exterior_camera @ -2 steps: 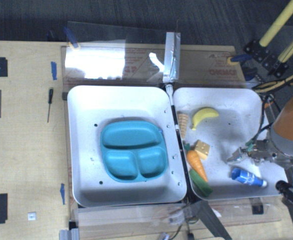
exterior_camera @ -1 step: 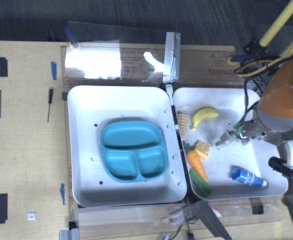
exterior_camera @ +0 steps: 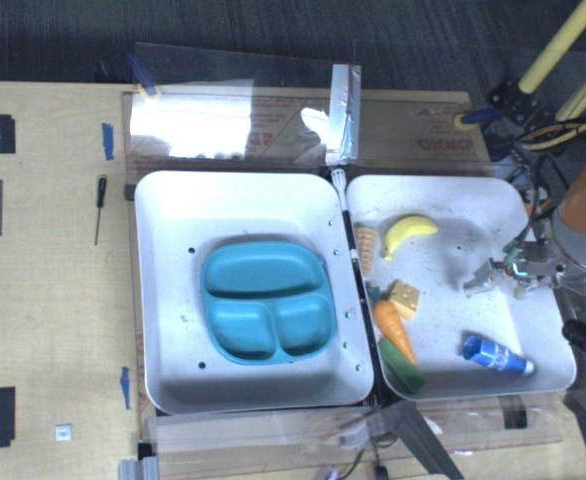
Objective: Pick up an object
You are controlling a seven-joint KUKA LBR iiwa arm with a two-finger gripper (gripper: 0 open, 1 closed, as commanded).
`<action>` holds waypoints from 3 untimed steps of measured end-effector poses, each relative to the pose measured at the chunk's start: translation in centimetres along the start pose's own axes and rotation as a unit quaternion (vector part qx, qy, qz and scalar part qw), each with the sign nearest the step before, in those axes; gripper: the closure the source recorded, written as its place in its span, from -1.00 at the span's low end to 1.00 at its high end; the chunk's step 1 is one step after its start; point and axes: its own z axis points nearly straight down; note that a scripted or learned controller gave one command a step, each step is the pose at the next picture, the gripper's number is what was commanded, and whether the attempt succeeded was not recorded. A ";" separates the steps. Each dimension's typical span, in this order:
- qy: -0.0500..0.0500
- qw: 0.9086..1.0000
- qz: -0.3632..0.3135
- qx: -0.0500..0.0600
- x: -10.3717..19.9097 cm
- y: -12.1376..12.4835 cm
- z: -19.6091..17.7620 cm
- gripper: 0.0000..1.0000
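- The gripper (exterior_camera: 495, 271) hangs over the right-hand part of the right bin (exterior_camera: 451, 190), reaching in from the right edge of the view, with the arm's orange band (exterior_camera: 583, 200) above it.
- Whether the gripper is spread or pressed together cannot be told here; nothing is seen caught in it.
- No single object is named by the task, so the choice appears to fall on what lies nearest.
- The blue tube (exterior_camera: 495, 354) looks the closest candidate: it lies below the gripper in the view, toward the near edge of the right bin, a little apart from it.
- The tube's long axis runs roughly left to right with a slight downward slant to the right, where its white cap points.
- The banana (exterior_camera: 409, 231) lies up and to the left of the gripper, further off, curved with its back upward.
- The carrot (exterior_camera: 394, 333) sits at the left side of the same bin, near the dividing wall, slanting down to the right, with a tan block (exterior_camera: 404, 297) just beside its upper end.
- The blue tray (exterior_camera: 266, 301) rests in the left bin (exterior_camera: 173, 203), well apart from the gripper.
- A move to the tube would probably call for a short travel toward the near edge and a grip across its narrow width.
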 end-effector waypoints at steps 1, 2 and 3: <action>-0.007 0.987 -0.159 -0.003 6.5 4.7 2.2 -1.00; -0.007 0.984 -0.177 -0.002 11.6 8.9 2.3 -1.00; -0.007 0.995 -0.102 -0.001 11.3 1.7 2.2 -1.00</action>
